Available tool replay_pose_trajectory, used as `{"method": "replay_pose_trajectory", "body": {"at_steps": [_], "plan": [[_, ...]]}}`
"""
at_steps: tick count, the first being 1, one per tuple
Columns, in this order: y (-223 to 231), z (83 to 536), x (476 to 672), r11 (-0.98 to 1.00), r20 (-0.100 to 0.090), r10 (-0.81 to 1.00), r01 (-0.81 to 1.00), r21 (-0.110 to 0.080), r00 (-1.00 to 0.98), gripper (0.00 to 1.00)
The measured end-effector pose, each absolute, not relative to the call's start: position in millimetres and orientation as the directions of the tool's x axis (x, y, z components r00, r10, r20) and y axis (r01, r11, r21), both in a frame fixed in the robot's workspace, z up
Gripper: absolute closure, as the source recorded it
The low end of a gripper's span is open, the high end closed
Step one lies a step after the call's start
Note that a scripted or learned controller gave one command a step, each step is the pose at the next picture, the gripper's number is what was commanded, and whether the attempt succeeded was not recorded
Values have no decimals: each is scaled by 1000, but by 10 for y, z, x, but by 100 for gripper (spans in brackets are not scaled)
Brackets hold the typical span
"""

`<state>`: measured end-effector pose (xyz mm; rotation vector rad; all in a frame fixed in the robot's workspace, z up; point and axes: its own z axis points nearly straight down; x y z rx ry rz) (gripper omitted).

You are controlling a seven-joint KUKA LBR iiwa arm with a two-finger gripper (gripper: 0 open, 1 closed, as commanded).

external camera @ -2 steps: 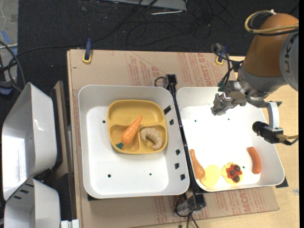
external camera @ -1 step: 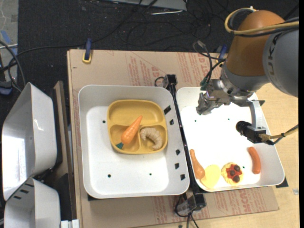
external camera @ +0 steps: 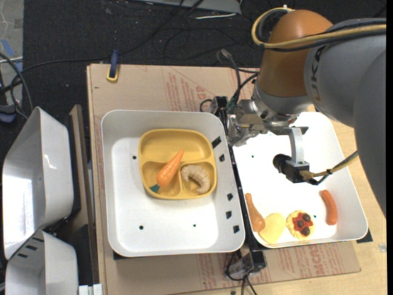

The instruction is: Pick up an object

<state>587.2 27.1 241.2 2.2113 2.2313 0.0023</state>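
Observation:
My gripper [external camera: 241, 126] hangs over the top left corner of the right bin [external camera: 344, 158], close to the wall between the two bins, with the grey wrist and orange band above it. Nothing shows between its tips. Along the right bin's front edge lie an orange drumstick-shaped toy [external camera: 254, 211], a pale yellow piece [external camera: 274, 227], a small pizza-like piece [external camera: 300, 224] and a red sausage [external camera: 330, 206]. In the left bin [external camera: 123, 226] sits a yellow divided plate [external camera: 177, 139] holding an orange carrot [external camera: 169, 168] and a pale shrimp [external camera: 198, 177].
The bins rest side by side on a cardboard-covered bench [external camera: 166, 82]. Cables run across the dark floor behind the bench. White containers [external camera: 37, 171] stand off the bench at the far left. The arm's bulk covers the right bin's back right.

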Motion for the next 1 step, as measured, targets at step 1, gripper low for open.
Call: {"method": "replay_pose_trajectory", "body": {"at_steps": [1], "plan": [[903, 2309, 5883, 9, 1, 1000, 1000, 0, -9, 100]]}}
